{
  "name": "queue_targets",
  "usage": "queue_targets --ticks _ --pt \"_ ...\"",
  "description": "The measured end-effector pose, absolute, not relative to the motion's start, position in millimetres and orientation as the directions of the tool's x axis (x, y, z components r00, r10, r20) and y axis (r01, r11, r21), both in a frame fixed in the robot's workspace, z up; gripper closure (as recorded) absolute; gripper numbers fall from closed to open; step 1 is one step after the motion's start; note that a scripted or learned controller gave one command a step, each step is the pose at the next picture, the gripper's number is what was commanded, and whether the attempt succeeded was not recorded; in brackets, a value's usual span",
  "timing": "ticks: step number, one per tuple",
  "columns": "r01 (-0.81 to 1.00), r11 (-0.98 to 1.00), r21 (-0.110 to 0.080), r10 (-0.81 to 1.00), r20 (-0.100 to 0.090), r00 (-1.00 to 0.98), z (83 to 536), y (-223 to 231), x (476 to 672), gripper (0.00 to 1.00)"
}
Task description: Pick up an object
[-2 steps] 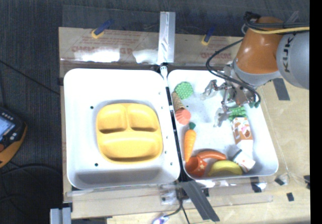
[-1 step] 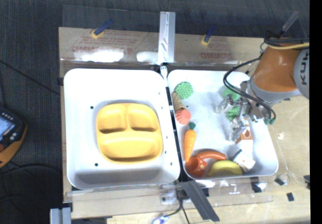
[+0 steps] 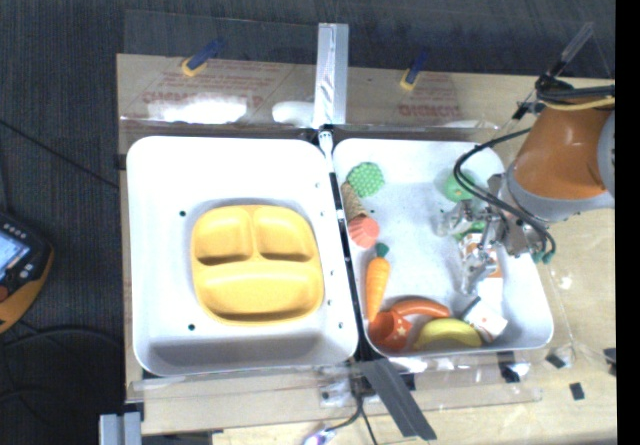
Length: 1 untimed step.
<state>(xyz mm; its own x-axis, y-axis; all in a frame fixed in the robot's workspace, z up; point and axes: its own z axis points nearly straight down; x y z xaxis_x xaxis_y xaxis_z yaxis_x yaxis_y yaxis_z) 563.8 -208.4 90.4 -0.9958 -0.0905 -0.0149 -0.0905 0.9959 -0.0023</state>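
Nearest the camera, along the front wall of the right bin (image 3: 530, 333), lie a banana (image 3: 447, 334) and a red curved piece (image 3: 400, 321) touching it, with a small white and orange item (image 3: 486, 313) just beside the banana's right end. A carrot (image 3: 376, 280) stands lengthwise near the divider, and behind it sit a pinkish-red piece (image 3: 362, 229), a brown piece (image 3: 352, 199) and a green dotted ball (image 3: 365, 177). Over in the left bin (image 3: 160, 233) rests a yellow divided tray (image 3: 257, 261), well apart from the arm. As for progress, the pick seems not yet done: every object I can make out lies on a bin floor and nothing is raised clear of it. The arm (image 3: 565, 163) reaches in from the right with its orange band over the far right corner, and the gripper (image 3: 478, 255) is down low in the right bin, over bare floor behind the white and orange item. Cables and metal parts clutter that spot, so whether the tool is spread or pressed together cannot be told, nor whether it touches anything. A green object (image 3: 457, 189) shows partly behind the wrist. What is left, by my judgement, is the grasp itself and the lift.
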Motion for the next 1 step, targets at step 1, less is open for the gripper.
queue_targets --ticks 1 --pt "-0.179 0.984 0.000 -0.179 -0.006 -0.984 104.3 -220.6 622.3 0.00"
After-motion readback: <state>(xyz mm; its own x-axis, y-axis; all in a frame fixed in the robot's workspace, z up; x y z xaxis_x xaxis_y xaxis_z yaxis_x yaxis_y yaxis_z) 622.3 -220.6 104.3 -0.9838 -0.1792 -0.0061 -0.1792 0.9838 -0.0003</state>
